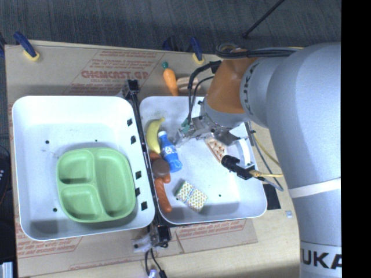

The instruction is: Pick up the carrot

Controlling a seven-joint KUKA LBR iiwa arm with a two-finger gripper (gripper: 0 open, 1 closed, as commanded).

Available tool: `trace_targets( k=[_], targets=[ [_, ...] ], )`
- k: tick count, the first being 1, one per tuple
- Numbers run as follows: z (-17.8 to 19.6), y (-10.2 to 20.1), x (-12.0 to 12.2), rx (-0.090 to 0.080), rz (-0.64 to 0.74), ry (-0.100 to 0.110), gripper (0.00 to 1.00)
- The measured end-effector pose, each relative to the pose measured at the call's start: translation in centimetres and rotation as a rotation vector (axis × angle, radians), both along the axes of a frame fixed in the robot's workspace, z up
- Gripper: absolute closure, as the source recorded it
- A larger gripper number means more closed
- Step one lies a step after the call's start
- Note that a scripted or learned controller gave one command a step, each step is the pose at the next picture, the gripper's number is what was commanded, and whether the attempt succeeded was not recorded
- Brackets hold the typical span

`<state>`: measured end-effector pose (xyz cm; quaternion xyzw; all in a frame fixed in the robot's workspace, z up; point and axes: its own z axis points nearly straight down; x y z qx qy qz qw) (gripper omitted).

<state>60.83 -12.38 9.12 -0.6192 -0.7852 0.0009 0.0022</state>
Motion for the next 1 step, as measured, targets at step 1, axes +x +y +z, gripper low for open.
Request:
trace_targets(
  k=[1],
  targets=[
    [15.0, -1.12, 4.9, -0.003, 0.137, -0.006, 1.0]
  ],
)
